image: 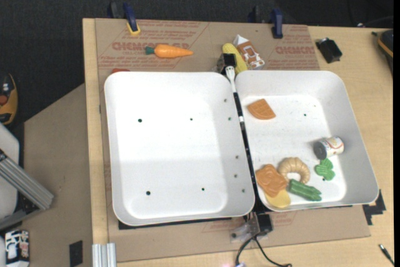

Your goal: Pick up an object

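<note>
We are finding nothing here that tells us how the pincer is standing, so we cannot tell how wide it is or whether it is gripping anything. We are judging the pick as not yet begun.

Since the arm reaches in from the right of the frame, we are starting with the right bin (350,110), where the likely targets are lying. An orange wedge (261,109) is sitting alone in the bin's upper left, well apart from everything else, which we are reading as the easiest grasp. A small can (329,147) is lying on its side near the right wall, with a green leafy piece (324,169) just below it. Along the lower edge, things are crowding together: a tan pastry (294,167), an orange slab (270,180) resting partly on a yellow piece (279,199), and a green pod (304,191) touching the pastry. We are guessing they are gathering there because the bin floor slopes toward that corner.

Further out, the left bin (125,134) is lying beside the right one, their walls touching. Above both bins, on the cardboard sheet (94,103), a carrot (170,52), a banana (231,52) and a small carton (250,54) are lying outside either bin, probably spilled.
</note>
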Available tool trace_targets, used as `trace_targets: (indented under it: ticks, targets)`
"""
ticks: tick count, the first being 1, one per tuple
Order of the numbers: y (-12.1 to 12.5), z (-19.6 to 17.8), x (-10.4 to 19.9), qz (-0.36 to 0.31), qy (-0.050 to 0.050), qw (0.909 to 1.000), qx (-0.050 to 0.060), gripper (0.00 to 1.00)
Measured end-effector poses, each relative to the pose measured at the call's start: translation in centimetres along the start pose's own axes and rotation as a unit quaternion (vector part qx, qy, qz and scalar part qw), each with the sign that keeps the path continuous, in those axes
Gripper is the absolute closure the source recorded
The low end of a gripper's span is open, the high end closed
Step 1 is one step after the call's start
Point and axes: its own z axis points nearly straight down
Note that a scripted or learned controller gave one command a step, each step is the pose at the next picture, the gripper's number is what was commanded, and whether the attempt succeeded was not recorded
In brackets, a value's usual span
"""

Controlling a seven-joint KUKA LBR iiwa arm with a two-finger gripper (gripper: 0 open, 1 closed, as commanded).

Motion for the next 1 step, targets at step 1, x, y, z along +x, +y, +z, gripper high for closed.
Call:
trace_targets:
  ticks: [1]
  targets:
    - [0.17,-1.12,0.46,-0.005,-0.001,1.0000,-0.002,1.00]
